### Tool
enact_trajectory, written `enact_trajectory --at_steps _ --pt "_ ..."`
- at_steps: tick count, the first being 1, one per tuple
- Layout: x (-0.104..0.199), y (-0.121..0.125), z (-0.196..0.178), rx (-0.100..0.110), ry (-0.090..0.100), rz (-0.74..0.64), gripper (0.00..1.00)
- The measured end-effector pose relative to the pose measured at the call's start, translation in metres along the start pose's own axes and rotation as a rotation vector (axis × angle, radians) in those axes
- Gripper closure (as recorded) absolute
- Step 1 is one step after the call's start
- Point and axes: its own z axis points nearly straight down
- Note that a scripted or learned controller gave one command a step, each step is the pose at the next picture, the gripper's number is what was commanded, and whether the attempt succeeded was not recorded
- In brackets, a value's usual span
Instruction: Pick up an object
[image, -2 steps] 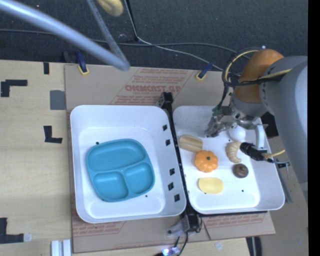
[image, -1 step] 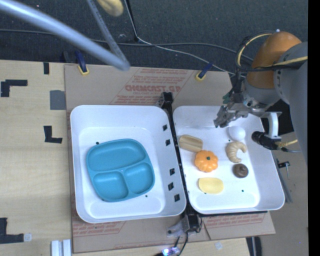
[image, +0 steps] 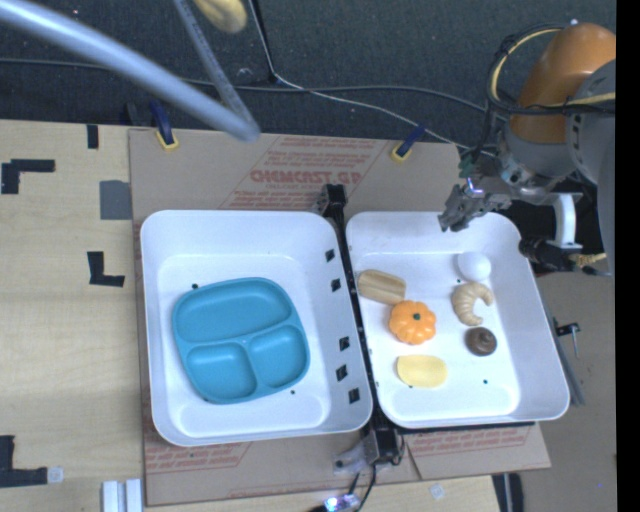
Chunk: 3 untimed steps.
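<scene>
Object candidates lie in the right bin (image: 530, 395), grouped at its centre. Largest to smallest: the tan bread roll (image: 381, 286) at ten o'clock of the group, long axis running nine to three o'clock; the orange pumpkin (image: 412, 322) at centre, stem up; the yellow piece (image: 421, 371) at six o'clock, lying flat; the croissant (image: 472, 300) at three o'clock, curved, long axis roughly twelve to six; the white egg (image: 473, 265) at one o'clock; the brown piece (image: 481, 341) at four o'clock. The gripper (image: 462, 215) sits over the bin's twelve o'clock rim, holding nothing; finger spread cannot be told. The left bin (image: 160, 250) holds a blue compartment tray (image: 240, 336). Red print on the cardboard (image: 300, 170) covering the surface is unreadable.
</scene>
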Motion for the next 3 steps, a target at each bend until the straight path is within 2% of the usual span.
enact_trajectory --at_steps 1,3 --pt "0.000 0.001 -0.035 0.002 0.000 0.001 1.00" --pt "0.122 0.010 -0.025 0.007 0.003 -0.004 1.00"
